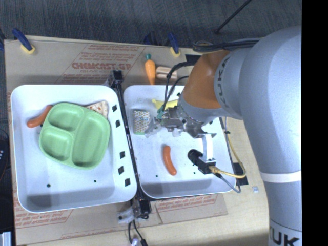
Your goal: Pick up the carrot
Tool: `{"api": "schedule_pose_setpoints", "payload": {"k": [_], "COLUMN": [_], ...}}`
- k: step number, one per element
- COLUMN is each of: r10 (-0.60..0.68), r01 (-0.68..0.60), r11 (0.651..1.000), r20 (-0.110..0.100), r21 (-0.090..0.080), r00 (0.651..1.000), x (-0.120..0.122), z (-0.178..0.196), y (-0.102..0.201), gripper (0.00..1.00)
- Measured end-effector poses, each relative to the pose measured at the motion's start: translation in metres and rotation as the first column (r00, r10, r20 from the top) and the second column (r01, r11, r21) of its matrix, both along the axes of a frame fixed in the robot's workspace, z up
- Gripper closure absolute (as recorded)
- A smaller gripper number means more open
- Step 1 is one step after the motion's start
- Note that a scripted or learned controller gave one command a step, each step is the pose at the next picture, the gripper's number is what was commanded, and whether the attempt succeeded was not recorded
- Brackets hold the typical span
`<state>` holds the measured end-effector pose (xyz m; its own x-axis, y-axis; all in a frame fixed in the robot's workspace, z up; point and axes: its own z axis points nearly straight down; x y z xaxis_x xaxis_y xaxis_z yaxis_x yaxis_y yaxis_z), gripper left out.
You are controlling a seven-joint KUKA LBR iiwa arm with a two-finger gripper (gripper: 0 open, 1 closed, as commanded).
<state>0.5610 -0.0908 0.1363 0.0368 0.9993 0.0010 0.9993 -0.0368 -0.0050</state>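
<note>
Two at once: taking in the shallow white plastic left bin [25, 160] and the matching right bin [154, 184], sitting side by side on a printed brown cardboard sheet [51, 60]. Finding the small orange carrot with a green top [149, 70] lying outside both bins, on the cardboard just beyond the right bin's far rim, just beside a pale tan rounded piece [165, 74]. Seeing the grey arm with the orange band [205, 83] reaching in from the right and hanging over the right bin, carrying the metal gripper [155, 125] above the bin's far half, apart from the carrot and holding nothing visible. Trying to judge clenched or released, and being unable to tell. Noting, just to the left of the gripper, a small patterned square packet [141, 121], and a yellow scrap [165, 105] peeking out beside the wrist. Spotting an orange-red sausage [169, 160] lying alone on the right bin's floor nearer the camera. Finding in the left bin a green divided plastic plate [75, 135], covering part of a second orange sausage [37, 120] and part of a tan cracker-like slice [99, 107].
</note>
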Motion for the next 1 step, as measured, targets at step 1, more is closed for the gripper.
{"api": "schedule_pose_setpoints", "payload": {"k": [1], "r10": [-0.141], "r01": [0.141], "r11": [0.990], "r20": [0.004], "r21": [-0.001], "r00": [0.990], "x": [0.0236], "z": [0.1269], "y": [-0.0150], "gripper": [0.00]}}
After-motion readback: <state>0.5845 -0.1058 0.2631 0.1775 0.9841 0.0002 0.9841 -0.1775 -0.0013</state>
